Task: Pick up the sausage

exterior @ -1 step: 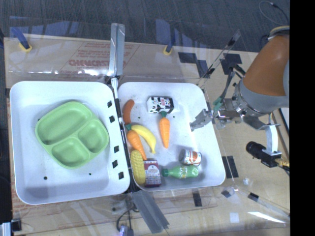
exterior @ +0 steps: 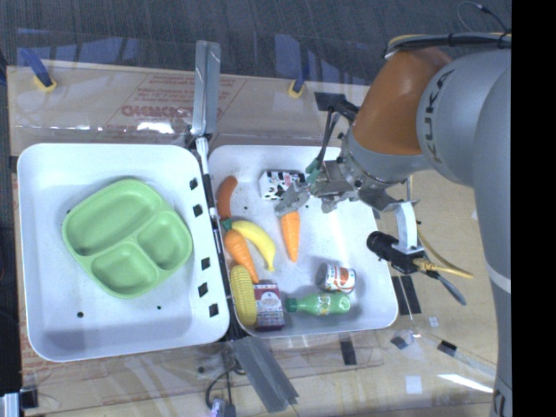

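The grey arm with its orange band (exterior: 408,111) covered the right bin's upper right corner, and whether the gripper (exterior: 300,191) was spread or pressed together could not be told. It hung over the right white bin (exterior: 373,315), just beside a small black-and-white patterned item (exterior: 280,181) too blurred to identify. The reddish-brown sausage (exterior: 227,196) lay upright against that bin's left wall, apart from the gripper. Below it sat an orange carrot (exterior: 238,250), a yellow banana (exterior: 257,240), a corn cob (exterior: 243,294) and a dark red packet (exterior: 268,306). A second carrot (exterior: 290,234), a small tin can (exterior: 336,278) and a green bottle (exterior: 320,304) lay nearer the middle. The left white bin (exterior: 52,328) held a green divided plate (exterior: 128,236).
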### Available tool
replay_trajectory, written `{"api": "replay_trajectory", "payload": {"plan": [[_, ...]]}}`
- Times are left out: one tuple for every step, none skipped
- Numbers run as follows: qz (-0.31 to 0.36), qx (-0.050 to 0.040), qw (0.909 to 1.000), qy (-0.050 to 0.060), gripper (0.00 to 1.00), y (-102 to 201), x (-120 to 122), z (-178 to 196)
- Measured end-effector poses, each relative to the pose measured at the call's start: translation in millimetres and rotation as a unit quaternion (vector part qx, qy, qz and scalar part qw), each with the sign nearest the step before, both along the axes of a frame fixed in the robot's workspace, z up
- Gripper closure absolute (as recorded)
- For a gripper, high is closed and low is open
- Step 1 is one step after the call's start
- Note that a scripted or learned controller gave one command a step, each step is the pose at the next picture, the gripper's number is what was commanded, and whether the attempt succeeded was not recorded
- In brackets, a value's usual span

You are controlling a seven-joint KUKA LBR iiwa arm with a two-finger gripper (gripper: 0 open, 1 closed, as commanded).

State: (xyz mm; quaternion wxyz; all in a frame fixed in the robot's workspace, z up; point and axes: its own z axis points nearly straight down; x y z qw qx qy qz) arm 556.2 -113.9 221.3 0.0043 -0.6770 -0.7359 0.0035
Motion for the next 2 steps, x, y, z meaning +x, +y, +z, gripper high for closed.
{"api": "replay_trajectory", "payload": {"plan": [[0.107, 0.0003, 0.9942, -0.002, 0.0, 79, 76, -33], [0.094, 0.0006, 0.9956, -0.001, 0.0, 31, 67, -33]]}}
